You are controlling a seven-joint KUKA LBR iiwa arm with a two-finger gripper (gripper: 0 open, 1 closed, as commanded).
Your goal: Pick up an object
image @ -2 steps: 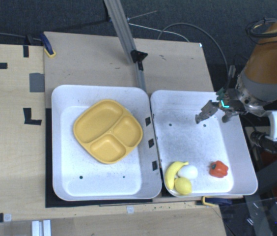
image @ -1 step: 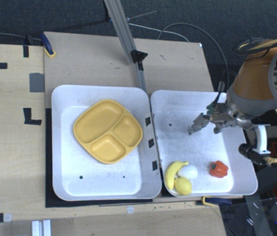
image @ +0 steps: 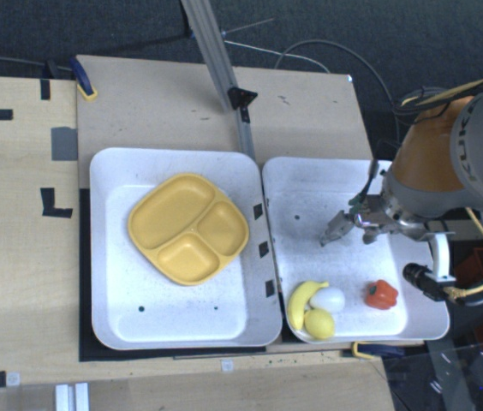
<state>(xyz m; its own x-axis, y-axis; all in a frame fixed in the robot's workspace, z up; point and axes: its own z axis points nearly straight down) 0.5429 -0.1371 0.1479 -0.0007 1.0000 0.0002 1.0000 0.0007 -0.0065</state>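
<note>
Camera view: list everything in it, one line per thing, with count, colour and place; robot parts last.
Bins: 2, white, side by side on the bench.
Tray: 1, yellow, three compartments, in the left bin.
Banana: 1, yellow, near edge of the right bin.
Egg: 1, white, touching the banana.
Lemon: 1, yellow, just in front of the egg.
Pepper: 1, red, right bin, apart from the other three to their right.
Pole: 1, grey metal, slanting down toward the gap between the bins.
Arm: 1, grey with orange band, reaching in from the right.
Gripper: 1, over the right bin, holding nothing.
</note>
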